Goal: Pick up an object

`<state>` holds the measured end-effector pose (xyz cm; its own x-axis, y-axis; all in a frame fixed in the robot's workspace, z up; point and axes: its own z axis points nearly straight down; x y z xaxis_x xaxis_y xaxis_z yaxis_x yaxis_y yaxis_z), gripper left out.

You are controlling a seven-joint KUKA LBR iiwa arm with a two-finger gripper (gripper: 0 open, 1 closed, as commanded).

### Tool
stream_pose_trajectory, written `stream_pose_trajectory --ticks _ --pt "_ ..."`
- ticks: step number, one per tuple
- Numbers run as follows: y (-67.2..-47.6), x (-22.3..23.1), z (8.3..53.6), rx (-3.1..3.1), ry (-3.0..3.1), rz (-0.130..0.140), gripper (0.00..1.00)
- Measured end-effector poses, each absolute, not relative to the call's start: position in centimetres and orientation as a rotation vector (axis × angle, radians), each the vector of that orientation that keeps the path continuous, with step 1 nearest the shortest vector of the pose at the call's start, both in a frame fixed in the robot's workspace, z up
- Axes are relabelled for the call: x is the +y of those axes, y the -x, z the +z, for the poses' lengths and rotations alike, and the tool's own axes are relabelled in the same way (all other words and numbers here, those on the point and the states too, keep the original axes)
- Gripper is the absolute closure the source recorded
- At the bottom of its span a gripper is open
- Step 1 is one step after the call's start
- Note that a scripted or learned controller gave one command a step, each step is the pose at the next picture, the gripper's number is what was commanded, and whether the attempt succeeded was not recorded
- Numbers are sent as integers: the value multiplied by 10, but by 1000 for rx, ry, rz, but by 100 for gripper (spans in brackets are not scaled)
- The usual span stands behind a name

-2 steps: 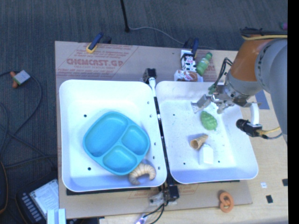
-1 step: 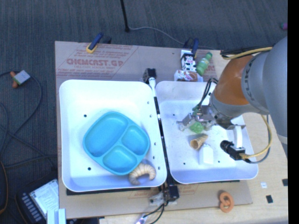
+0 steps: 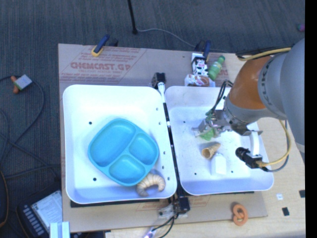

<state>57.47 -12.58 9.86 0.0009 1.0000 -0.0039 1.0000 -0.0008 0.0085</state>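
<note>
Jaws [image 3: 209, 127] are sitting low in the right bin [image 3: 185, 182], at a green item [image 3: 210, 132] with a grey piece beside it; cannot tell whether they are open, closed, or gripping it, since the wrist is covering the tips. Just below lies a small cone [image 3: 210, 149], then a white block [image 3: 219, 165], both close by. Judgement: the green item is the target. To do this step well, centre over it, close fully before lifting, rise straight, avoid nudging the cone. Left bin [image 3: 79, 98] is carrying a blue divided plate [image 3: 124, 151] and a tan curled toy [image 3: 150, 183]; both bins are resting on the worktop [image 3: 99, 66]
</note>
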Motion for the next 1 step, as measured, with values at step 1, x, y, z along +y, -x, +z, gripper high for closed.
stream_pose_trajectory --ticks 1 --pt "-607 -29 186 2225 -2216 5 100"
